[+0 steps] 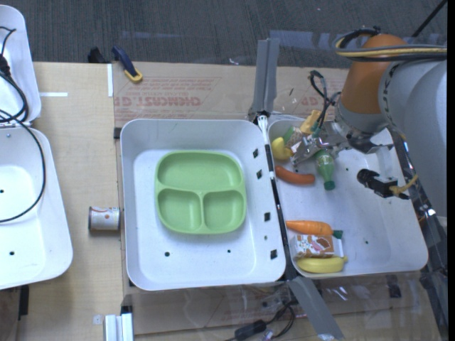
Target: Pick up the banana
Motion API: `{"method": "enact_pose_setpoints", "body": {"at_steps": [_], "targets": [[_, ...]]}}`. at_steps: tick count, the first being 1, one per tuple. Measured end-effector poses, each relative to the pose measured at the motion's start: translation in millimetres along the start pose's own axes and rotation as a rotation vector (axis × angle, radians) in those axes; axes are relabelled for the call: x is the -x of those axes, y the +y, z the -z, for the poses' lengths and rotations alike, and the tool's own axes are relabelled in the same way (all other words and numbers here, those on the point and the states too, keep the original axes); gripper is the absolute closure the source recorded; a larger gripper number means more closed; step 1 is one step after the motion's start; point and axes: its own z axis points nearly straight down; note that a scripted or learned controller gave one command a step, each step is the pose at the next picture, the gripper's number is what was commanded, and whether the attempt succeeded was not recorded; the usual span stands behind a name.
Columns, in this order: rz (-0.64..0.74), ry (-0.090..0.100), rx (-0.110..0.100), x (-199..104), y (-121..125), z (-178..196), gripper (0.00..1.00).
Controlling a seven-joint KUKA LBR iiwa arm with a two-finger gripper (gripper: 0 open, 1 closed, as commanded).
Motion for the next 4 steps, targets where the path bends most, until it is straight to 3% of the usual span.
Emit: {"method": "enact_pose_setpoints", "body": {"at_steps": [1, 2, 4], "targets": [[0.001, -0.003, -0.003, 2, 0, 5, 1.0], [0.001, -0.003, -0.002, 2, 0, 6, 0.0], [-0.053, 0.0, 0.01, 20, -4, 2, 0.0]]}}
